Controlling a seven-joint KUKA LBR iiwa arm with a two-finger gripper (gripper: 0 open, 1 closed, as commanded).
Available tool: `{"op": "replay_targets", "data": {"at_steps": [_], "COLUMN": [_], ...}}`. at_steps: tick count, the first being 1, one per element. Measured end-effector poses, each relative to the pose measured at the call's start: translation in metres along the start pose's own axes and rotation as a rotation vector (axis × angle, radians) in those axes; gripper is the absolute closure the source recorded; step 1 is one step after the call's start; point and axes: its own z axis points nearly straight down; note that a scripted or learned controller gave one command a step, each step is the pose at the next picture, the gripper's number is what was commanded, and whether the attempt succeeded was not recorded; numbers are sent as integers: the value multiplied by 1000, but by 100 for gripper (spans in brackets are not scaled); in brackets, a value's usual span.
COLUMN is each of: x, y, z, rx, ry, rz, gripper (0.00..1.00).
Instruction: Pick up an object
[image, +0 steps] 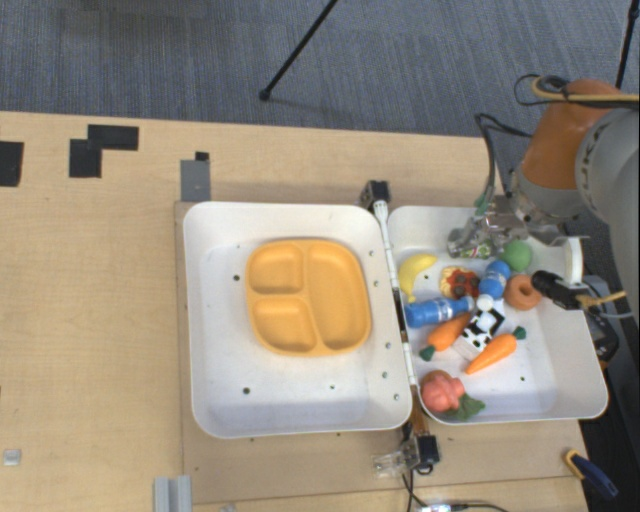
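Observation:
The right bin (560, 395) holds several small toys: a yellow piece (418, 270), a blue bottle (430, 312), two orange carrots (492, 352), a black-and-white block (486, 325), a green ball (517, 254), an orange ring (521, 292) and a pink-red fruit (443, 392). My gripper (481, 237) hangs low over the bin's far edge, just left of the green ball and above the toy pile. No toy is visibly in its grasp.
The left bin (215, 330) holds an orange divided plate (305, 297). A ridge (395, 300) separates the two bins. The arm's grey and orange wrist (565, 140) comes in from the upper right. Cables lie along the right bin's right side.

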Motion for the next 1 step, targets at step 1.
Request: {"op": "replay_targets", "data": {"at_steps": [1], "x": [55], "y": [-38], "z": [-86], "rx": [2], "ry": [2], "rz": [-44], "gripper": [100]}}
